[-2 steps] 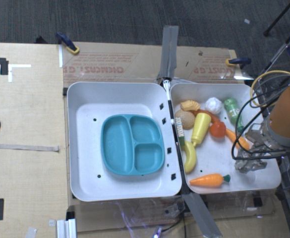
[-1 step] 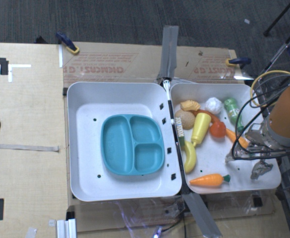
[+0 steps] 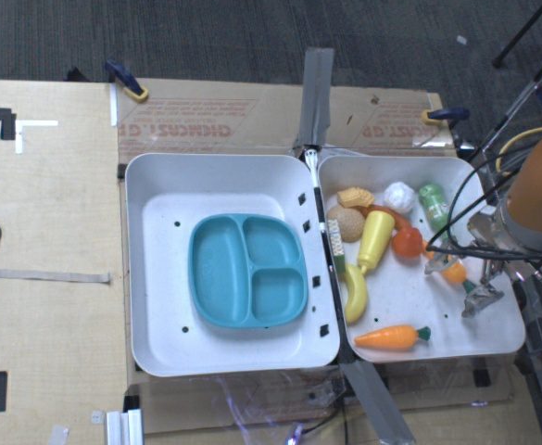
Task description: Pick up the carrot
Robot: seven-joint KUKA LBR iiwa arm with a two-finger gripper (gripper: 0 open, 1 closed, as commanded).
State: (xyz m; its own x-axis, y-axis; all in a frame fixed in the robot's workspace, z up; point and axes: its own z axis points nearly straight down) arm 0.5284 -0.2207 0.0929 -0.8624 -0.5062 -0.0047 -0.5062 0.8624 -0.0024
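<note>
The carrot [image 3: 391, 337] is seen lying near the right bin's [image 3: 502, 336] front wall. The gripper [image 3: 465, 286] is positioned just beyond it; its opening cannot be told.

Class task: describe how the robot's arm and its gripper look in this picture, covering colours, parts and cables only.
The arm enters from the right with an orange band above a grey metal wrist. Black cables loop over it, one yellowish. The gripper is grey metal with thin, pale tips, seen above the right bin.
</note>
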